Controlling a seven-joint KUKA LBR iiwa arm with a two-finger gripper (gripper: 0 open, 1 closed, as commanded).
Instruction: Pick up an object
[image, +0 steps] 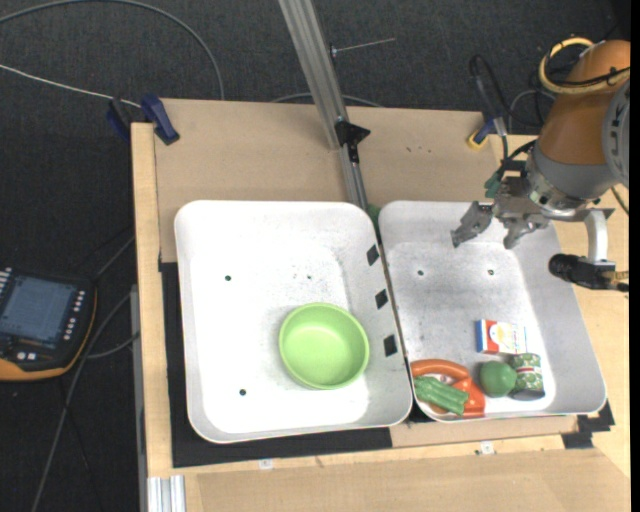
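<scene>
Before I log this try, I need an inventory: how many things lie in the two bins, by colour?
Green: 3, the bowl in the left bin, the ball and the pepper in the right bin
Orange: 1, the ring
White with red and blue: 1, the small box
Dark printed: 1, the can
Total: 6

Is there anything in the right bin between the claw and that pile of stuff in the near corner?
Nothing visible. The claw hangs over the far end of the right bin, and bare bin floor lies between it and the cluster: small carton, green ball, can, orange and green toy.
</scene>
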